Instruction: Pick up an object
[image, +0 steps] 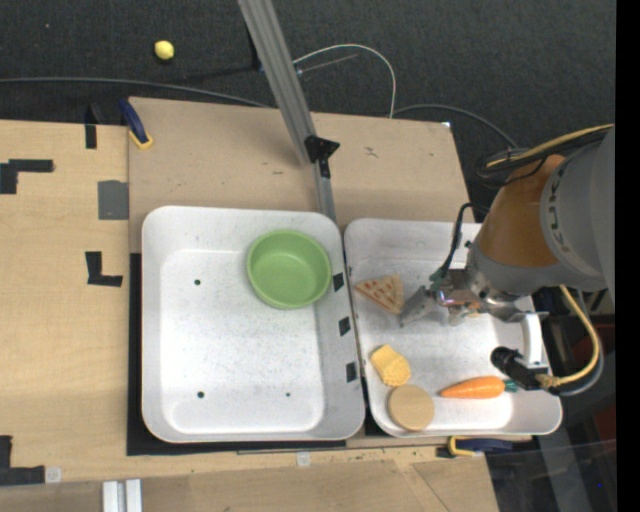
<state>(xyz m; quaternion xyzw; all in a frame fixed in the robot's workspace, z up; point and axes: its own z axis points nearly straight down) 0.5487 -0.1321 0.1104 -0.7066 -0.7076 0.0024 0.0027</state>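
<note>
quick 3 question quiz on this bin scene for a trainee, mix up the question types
1. True or false: the green bowl lies in the left bin.
2. Which item lies nearest the gripper? A carrot B waffle wedge C round cookie
3. Fill in: the corn piece lies in the ___ bin.

Key: 1 true; 2 B; 3 right
</note>
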